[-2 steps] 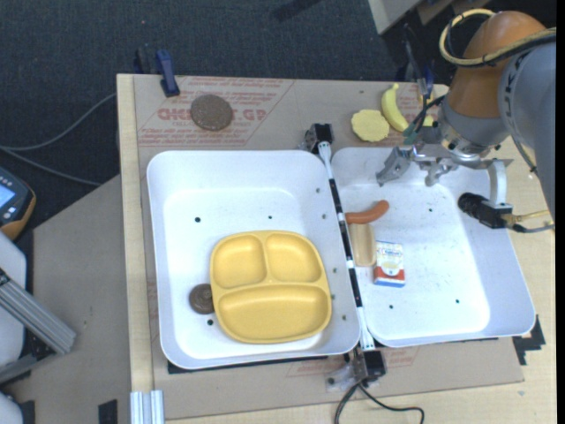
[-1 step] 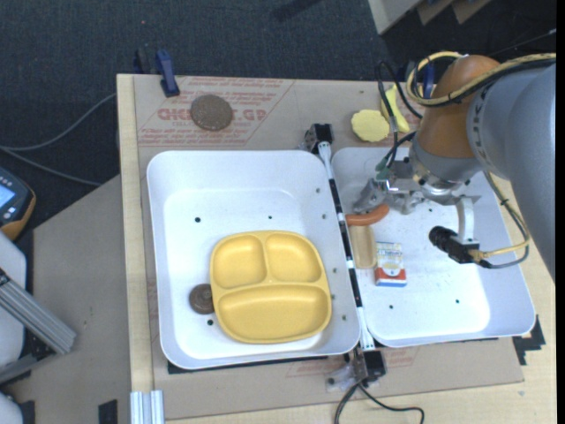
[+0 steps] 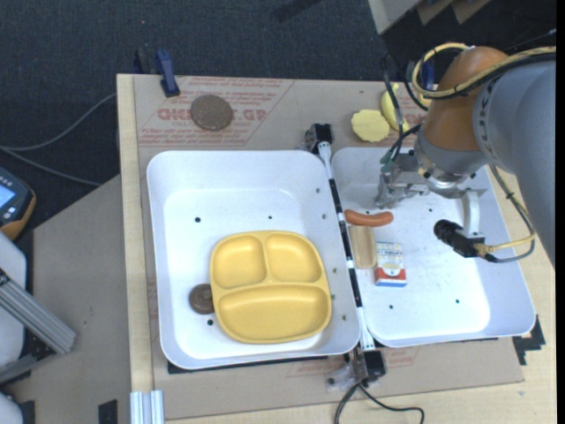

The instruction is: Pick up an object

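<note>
Looking down on a desk (image 3: 132, 237) with two white bins side by side. Starting in the left bin (image 3: 163, 193): holds a yellow divided plate (image 3: 269, 285), with a brown disc (image 3: 201, 299) touching its left edge. Moving to the right bin (image 3: 459, 325): carries a red-brown sausage (image 3: 368, 218) lying crosswise near the shared wall, a tan stick-shaped piece (image 3: 362, 247) just below it along that wall, and a small white-and-red box (image 3: 390, 265) just beside the stick. Hovering over the bin's upper left part, just above and right of the sausage, the gripper (image 3: 391, 188), pointing down. Cannot tell whether open or closed, since the tip is small and blurred; cannot tell either whether touching the sausage. Nothing seen gripped. Reaching in from the right, grey, with the orange band (image 3: 459, 104) bulging above the wrist and a yellow cable looped around it.
</note>
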Action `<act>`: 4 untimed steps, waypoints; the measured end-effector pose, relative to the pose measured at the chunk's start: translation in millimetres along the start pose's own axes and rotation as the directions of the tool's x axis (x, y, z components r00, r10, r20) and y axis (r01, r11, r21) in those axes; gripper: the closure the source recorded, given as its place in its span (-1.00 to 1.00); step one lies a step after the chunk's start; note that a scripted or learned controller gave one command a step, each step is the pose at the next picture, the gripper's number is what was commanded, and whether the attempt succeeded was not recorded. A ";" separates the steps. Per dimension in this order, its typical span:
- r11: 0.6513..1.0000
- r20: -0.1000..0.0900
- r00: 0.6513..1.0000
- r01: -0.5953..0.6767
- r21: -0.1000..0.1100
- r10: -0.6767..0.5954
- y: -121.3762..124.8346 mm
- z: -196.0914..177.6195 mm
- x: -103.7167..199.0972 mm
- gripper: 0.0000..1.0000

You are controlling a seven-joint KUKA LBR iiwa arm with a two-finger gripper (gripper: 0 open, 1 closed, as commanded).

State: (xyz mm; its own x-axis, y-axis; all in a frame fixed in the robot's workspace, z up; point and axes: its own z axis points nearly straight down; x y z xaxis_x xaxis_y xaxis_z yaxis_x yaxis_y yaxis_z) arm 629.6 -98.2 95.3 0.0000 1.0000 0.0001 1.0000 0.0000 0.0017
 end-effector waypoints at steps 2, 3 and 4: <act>1.000 -0.001 1.000 -0.001 0.006 0.001 -30.5 11.1 -4.3 -1.00; 1.000 -0.002 1.000 -0.001 0.005 0.001 -50.1 10.7 5.5 -1.00; 1.000 -0.001 1.000 0.000 0.004 0.000 -51.4 10.7 2.7 -1.00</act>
State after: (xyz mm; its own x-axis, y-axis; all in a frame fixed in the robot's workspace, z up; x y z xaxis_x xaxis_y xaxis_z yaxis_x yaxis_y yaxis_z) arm 578.2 -95.5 84.6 0.0002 1.0000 0.0015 1.0000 -0.0002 -0.0023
